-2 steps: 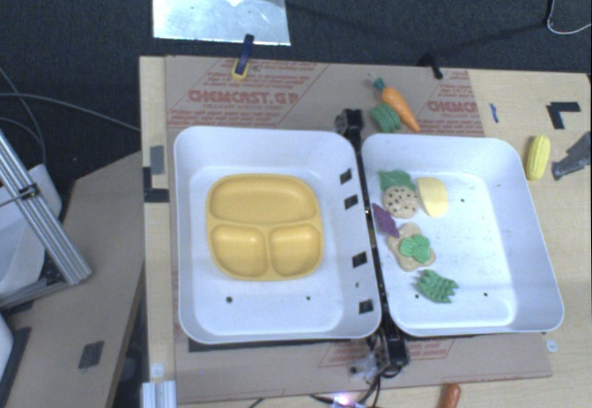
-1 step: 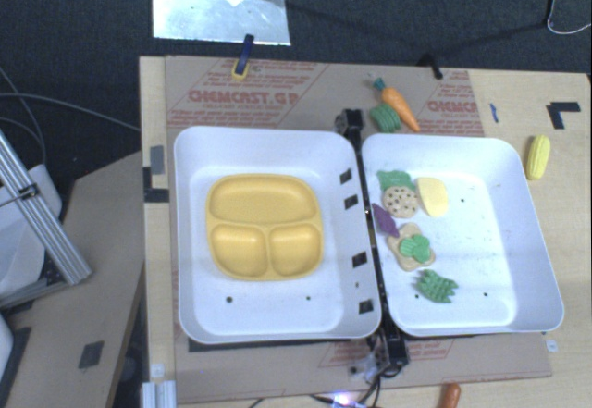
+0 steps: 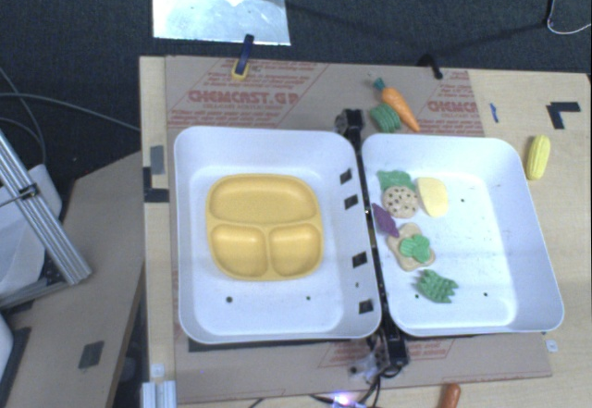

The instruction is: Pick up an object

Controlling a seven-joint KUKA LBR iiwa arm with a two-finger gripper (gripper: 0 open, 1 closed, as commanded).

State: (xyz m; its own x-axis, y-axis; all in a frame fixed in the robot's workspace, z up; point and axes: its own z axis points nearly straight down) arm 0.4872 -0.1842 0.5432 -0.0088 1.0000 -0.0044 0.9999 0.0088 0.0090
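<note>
- Camera view: red print on the brown board (image 3: pixel 305 82) under the bins reads "CHEMCAST GP" at 11 o'clock. A second print at 1 o'clock is partly covered by a toy carrot (image 3: pixel 400 105).
- An orange item (image 3: pixel 450 394) at 5 o'clock is cut off by the frame edge and hard to identify.
- How wide the end effector stands cannot be told.
- The right bin (image 3: pixel 518 240) holds a cluster at its 9 o'clock side: cookie (image 3: pixel 400 201), yellow piece (image 3: pixel 432 196), purple piece (image 3: pixel 385 221), and a green leafy toy (image 3: pixel 435 286) towards 6.
- The left bin (image 3: pixel 194 304) holds a yellow divided tray (image 3: pixel 264 226).
- A yellow corn (image 3: pixel 537 157) lies on the table (image 3: pixel 569 212) at 2 o'clock.
</note>
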